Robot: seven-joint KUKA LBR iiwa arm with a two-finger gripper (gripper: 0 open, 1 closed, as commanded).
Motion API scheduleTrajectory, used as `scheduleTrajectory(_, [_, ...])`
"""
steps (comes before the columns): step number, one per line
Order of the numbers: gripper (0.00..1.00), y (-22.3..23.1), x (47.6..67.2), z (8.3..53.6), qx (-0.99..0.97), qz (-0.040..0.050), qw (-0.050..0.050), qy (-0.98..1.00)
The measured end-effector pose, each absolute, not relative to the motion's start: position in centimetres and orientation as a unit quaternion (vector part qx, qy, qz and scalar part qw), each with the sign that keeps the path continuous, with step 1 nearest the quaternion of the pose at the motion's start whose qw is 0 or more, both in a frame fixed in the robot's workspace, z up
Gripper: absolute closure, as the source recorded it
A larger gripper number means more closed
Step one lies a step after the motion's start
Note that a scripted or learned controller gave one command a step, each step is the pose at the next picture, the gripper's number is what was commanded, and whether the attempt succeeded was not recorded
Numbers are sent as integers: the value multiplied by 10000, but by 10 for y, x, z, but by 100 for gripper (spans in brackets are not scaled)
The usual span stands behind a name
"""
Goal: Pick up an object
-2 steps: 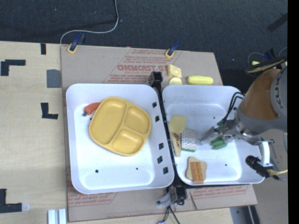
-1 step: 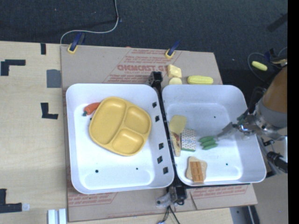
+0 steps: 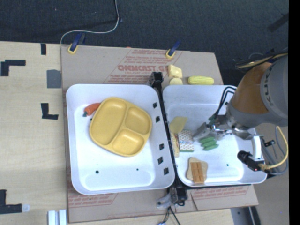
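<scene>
**End effector low in the right bin**

The end effector [image 3: 206,131] sits just above a green pea pod [image 3: 209,143]; whether it is apart or together I cannot tell; left of it lie a patterned card [image 3: 186,140] and yellow wedge [image 3: 178,124]; toast [image 3: 198,171] lies below-left.

The yellow plate [image 3: 121,126] is showing smooth, glossy plastic; the white bins [image 3: 79,163] are looking smooth; cardboard [image 3: 136,67] is lying matt beneath.

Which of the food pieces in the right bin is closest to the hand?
The small green pod-shaped piece, lying right by the hand. The flat yellow wedge and the tan toast slice lie farther off.
</scene>
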State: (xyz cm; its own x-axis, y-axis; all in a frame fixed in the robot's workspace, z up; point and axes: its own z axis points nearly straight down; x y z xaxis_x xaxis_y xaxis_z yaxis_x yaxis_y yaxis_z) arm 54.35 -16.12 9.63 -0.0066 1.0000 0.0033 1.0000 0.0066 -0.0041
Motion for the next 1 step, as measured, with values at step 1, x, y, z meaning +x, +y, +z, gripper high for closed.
scheduleTrajectory(1, [0, -121, 628, 114, -7043, -23, -23, -7099])
